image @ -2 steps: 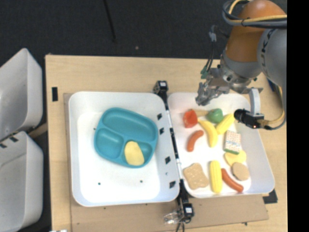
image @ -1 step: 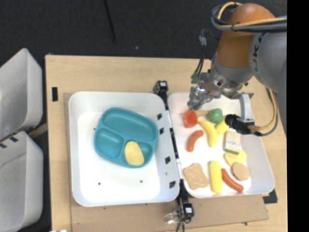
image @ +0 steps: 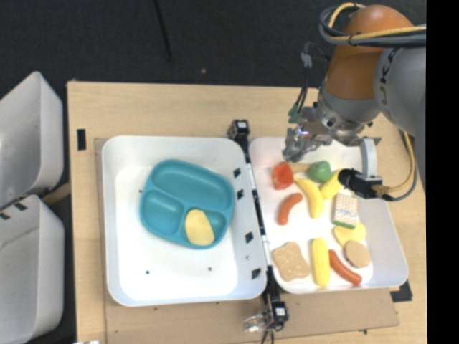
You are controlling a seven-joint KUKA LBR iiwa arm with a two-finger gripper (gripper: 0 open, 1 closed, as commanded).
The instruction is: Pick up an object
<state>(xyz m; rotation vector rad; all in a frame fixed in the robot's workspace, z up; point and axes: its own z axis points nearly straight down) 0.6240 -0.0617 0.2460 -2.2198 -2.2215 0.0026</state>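
My gripper (image: 296, 149) hangs over the far left corner of the right bin (image: 391, 224), just above and right of a small red piece (image: 282, 175). Nothing shows between its fingers. Close by lie a green piece (image: 320, 170), a yellow banana (image: 310, 194) and a red sausage (image: 289, 208). Nearer the front are a slice of toast (image: 290, 260), a yellow corn-like piece (image: 320, 261), a second sausage (image: 345, 267), a round biscuit (image: 356, 254) and a cracker block (image: 345, 209).
The left bin (image: 122, 264) holds a teal divided plate (image: 176, 192) with a yellow lemon-like piece (image: 199, 228) in one compartment. A black clip row (image: 251, 213) runs between the bins. The arm's grey and orange body (image: 358, 63) looms over the back right.
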